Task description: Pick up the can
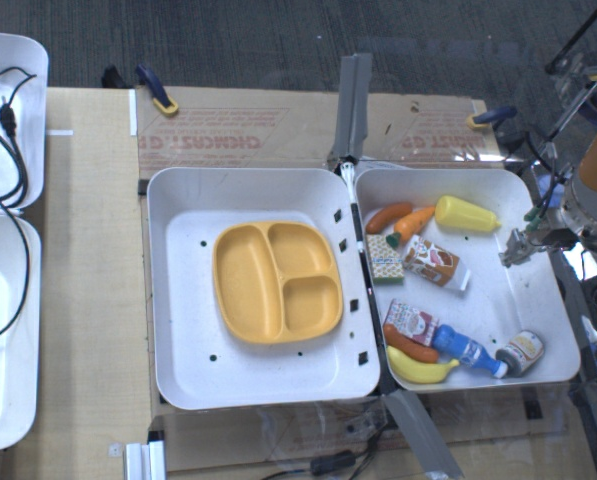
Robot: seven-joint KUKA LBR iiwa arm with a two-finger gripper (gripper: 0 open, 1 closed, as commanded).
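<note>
The can (524, 350) is small, with a tan label and a dark end. It lies on its side in the near right corner of the right bin (548, 303), touching the cap end of a blue bottle (466, 349). My gripper (516, 249) hangs over the right side of that bin, farther back than the can and well apart from it. Nothing shows in its grasp. The arm comes in from the right edge of the view.
The right bin also holds a yellow bottle (466, 214), a carrot (413, 221), a sausage (388, 216), small cartons (435, 264), a pink carton (410, 321) and a banana (421, 370). A yellow divided plate (278, 280) sits in the left bin (178, 268).
</note>
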